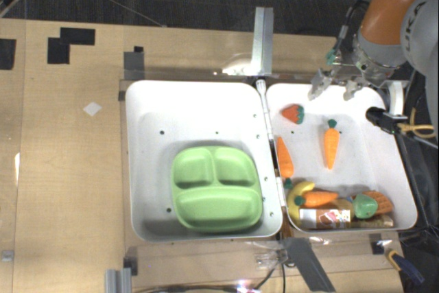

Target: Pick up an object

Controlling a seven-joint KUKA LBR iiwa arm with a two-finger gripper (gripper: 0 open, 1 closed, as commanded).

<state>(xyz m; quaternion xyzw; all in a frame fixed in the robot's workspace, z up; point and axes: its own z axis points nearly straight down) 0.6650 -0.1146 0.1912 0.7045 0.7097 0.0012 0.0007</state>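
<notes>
On the tabletop (68, 168), the open, empty gripper (336, 87) hovers above the right bin (405, 178); nothing is picked yet, and the carrot (330, 146) lies untouched.

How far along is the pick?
Done: nothing lifted yet; the gripper hangs open above the far edge of the right bin with nothing between its fingers. In hand: positioning only, nearest the toy strawberry. Left: descend, close on one item, such as that strawberry or the toy carrot, and lift. The green divided plate sits in the left bin.
</notes>
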